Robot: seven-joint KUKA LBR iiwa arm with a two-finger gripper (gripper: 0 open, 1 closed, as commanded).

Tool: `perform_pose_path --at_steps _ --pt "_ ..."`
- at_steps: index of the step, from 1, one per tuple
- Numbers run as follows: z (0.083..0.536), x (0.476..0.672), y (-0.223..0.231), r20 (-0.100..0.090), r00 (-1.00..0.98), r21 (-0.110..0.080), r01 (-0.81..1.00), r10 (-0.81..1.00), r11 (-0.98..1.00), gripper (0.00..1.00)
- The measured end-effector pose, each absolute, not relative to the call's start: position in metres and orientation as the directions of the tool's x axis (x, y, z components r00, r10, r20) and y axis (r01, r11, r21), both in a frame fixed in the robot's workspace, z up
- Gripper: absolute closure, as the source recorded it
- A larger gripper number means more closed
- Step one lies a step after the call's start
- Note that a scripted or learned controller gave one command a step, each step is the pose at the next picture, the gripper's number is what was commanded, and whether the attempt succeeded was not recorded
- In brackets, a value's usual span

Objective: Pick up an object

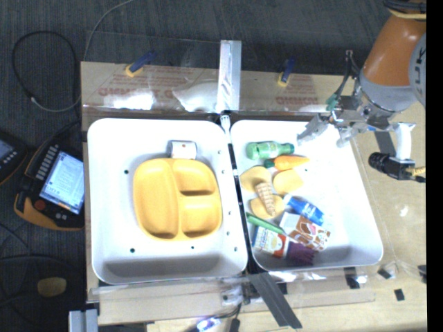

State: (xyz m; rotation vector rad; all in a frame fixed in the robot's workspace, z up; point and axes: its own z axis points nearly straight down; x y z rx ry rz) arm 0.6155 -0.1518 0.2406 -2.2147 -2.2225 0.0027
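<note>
Approach comes first: we judge the step in hand to be lowering onto one item in the right bin (367, 206), where the pickable things lie crowded along its left side. We recommend the green bottle (270, 149), which lies on its side at the top of the heap, next to an orange piece (291, 162); we align the fingers across its narrow body and descend straight. The pincer (325, 131) hovers over the bin's upper right corner, spread open, holding nothing and touching nothing. The left bin (104, 206) carries a yellow divided tray (176, 198).
</note>
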Motion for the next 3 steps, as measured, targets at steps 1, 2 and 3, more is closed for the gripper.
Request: perform_pose_path --at_steps 1,2,3 --pt "0.134 0.574 -0.136 0.001 -0.008 -0.005 1.0 1.0 0.008 0.0" --pt "0.091 0.553 -0.152 -0.005 -0.054 0.018 0.998 0.999 0.054 0.0" --pt "0.113 0.516 -0.192 0.001 -0.134 -0.003 0.991 0.991 0.134 0.0"
